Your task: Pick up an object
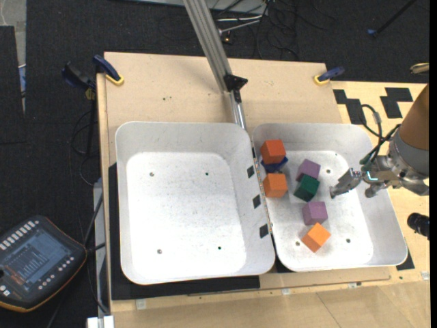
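Observation:
Several small cubes lie in the right bin (382, 251). An orange cube (274, 149) rests against a blue one (278, 162), with another orange cube (276, 184) just below. A purple cube (309, 169) touches a dark green cube (307, 187). Further forward are a second purple cube (315, 212) and an orange cube (317, 237). My gripper (356, 186) hangs over the right half of this bin, to the right of the green cube and apart from it. It is open, and nothing sits between its fingers.
The left bin (130, 183) stands beside the right one, the two meeting at a shared rim with black clips (258, 200). A slanted metal pole (208, 36) rises from the back of the bench. A teach pendant (34, 255) lies at the lower left.

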`<state>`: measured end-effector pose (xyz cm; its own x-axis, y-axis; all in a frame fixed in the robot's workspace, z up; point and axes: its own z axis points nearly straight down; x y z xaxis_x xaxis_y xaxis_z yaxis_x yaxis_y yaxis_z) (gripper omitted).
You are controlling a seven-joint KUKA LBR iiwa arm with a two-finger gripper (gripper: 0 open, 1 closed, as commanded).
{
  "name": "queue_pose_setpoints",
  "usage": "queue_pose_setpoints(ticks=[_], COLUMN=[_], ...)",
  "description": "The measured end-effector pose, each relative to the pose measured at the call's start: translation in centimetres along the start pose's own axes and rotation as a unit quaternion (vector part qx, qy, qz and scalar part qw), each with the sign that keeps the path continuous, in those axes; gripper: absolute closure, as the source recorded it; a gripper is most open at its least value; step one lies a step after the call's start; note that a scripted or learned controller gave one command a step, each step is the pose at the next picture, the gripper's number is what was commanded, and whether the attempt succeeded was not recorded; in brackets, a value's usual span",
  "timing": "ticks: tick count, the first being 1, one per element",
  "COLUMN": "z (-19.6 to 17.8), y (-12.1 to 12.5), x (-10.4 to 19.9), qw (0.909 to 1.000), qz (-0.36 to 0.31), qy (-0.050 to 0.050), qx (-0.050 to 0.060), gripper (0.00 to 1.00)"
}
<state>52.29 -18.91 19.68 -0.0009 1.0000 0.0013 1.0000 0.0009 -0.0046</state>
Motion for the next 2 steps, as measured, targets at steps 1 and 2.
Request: queue_pose_setpoints(ticks=[1,2], z=[-0.2,4.2], y=[0.1,-0.3], x=[0.0,0.4], qw=[1.0000,1.0000], qz=[0.000,0.001], qy=[-0.001,0.000], qx=[-0.002,0.000], gripper=[0.00,0.00])
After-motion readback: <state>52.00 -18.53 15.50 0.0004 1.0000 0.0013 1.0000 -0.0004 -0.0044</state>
